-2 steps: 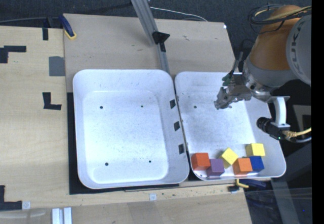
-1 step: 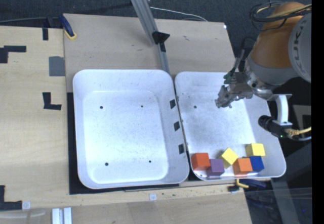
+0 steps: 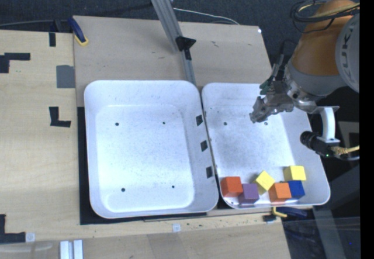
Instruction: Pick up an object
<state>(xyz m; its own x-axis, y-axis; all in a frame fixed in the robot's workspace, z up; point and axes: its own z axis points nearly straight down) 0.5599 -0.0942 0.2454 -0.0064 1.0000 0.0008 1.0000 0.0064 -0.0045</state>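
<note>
Several small blocks lie along the near edge of the right bin [image 3: 234, 135]: an orange block [image 3: 232, 185], a purple block [image 3: 250, 192], a yellow block [image 3: 265, 180], a second orange block [image 3: 280, 191], a blue block [image 3: 296, 189] and another yellow block [image 3: 294, 172]. My gripper [image 3: 259, 113] hangs over the far right part of this bin, well away from the blocks. Nothing shows between its fingertips.
The left bin [image 3: 102, 135] lies beside the right one, with black clips [image 3: 204, 145] along the shared rim. A slanted metal pole [image 3: 166, 9] rises behind the bins. The arm's orange band [image 3: 321, 35] is at the right.
</note>
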